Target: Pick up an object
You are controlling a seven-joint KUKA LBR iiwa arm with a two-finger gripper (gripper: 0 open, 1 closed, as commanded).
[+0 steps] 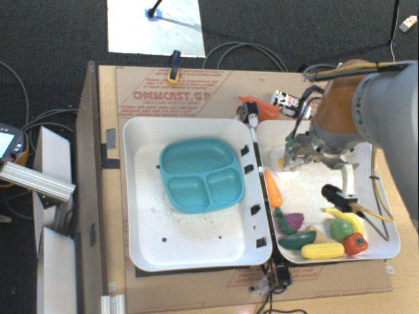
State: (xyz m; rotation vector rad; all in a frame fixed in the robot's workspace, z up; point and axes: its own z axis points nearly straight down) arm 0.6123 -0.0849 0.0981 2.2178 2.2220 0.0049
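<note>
A teal divided tray (200, 174) lies in the middle of the left white bin (145, 241), which sits on a cardboard sheet (190, 93) printed with red lettering that covers the tabletop (85, 175). A yellow-and-black clamp (174, 67) grips the cardboard's far edge, and black cables (245, 48) loop behind it. On the dark floor beyond lies a pale square sheet (157, 19) with a small blue mark (152, 14).

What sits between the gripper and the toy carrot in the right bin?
Nothing visible. The gripper hangs over the upper part of the right bin, and the toy carrot lies lower left of it against the divider, with bare white floor between. The other toy food is clustered further down, off that path.
</note>
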